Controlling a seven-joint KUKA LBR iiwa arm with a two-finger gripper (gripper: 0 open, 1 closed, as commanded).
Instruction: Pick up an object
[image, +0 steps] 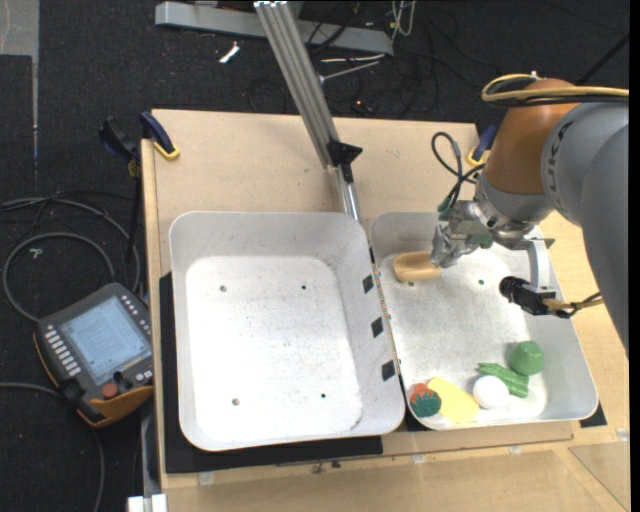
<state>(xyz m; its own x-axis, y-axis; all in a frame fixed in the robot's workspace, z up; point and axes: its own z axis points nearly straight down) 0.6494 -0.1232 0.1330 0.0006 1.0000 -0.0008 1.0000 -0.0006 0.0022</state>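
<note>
The arm reaches in from the right and its gripper (447, 250) sits low over the upper left part of the right bin (560, 340), right at the end of a tan, bread-like object (415, 267) that lies near the bin's left wall. This looks like the approach-or-grasp step of the pick. From above, the wrist hides the contact, so I cannot tell whether the tool is clenched on the tan piece or only beside it.

The other candidates lie together along the bin's near edge, well apart from the gripper: a green piece (522, 358), a white one (490, 392), a yellow one (456, 402) and a red-and-green one (426, 398). The left bin (190, 240) plays no part here.

The next move calls for a firm hold on the tan object's end, then a straight lift — clear of the bin wall just beside it.
</note>
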